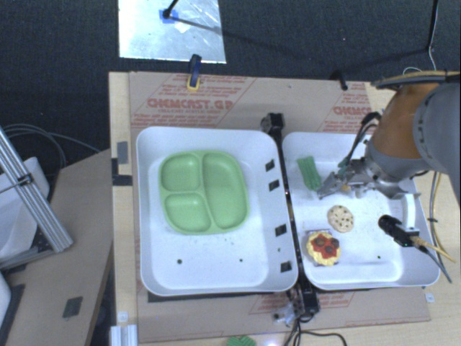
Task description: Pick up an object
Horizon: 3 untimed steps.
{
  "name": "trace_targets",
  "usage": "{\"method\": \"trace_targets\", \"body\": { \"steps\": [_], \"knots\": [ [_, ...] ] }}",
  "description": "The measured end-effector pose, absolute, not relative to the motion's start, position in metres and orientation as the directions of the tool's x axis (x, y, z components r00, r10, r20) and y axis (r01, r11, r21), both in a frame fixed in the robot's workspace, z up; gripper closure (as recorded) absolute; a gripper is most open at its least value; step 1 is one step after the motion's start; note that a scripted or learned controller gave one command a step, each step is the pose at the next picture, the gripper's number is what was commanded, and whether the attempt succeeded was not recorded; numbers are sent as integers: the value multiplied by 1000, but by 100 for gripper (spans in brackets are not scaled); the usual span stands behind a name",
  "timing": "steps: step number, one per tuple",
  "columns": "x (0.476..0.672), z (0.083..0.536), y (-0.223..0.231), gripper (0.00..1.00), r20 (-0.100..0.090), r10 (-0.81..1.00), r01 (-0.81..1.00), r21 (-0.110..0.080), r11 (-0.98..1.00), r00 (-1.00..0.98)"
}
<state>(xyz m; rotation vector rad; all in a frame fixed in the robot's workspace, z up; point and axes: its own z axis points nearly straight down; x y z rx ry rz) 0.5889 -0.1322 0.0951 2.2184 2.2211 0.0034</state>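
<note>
In the right bin (pixel 360 272) lie three small things: a green strip (pixel 308 172) at the upper left, a round chocolate-chip cookie (pixel 340 218) in the middle, and a yellow and red pizza-like piece (pixel 324 248) near the front left. My gripper (pixel 336 184) hangs low over this bin, just right of the green strip and above the cookie. Nothing shows in its grasp. The arm reaches in from the right.
The left bin (pixel 155 265) holds a light green divided plate (pixel 203 192) with three compartments. A black divider with clips (pixel 282 207) runs between the bins. A sheet of cardboard (pixel 209 99) lies under both.
</note>
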Motion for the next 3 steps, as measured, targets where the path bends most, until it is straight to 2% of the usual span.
{"method": "trace_targets", "body": {
  "steps": [1, 2, 3],
  "knots": [
    [513, 83, -115, 0, 3, 1000, 1000, -6, 0, 0],
    [485, 84, -88, 0, 2, 1000, 1000, -2, 1, -1],
    [488, 95, -91, 100, -2, 1000, 1000, 6, 0, 0]
  ]
}}
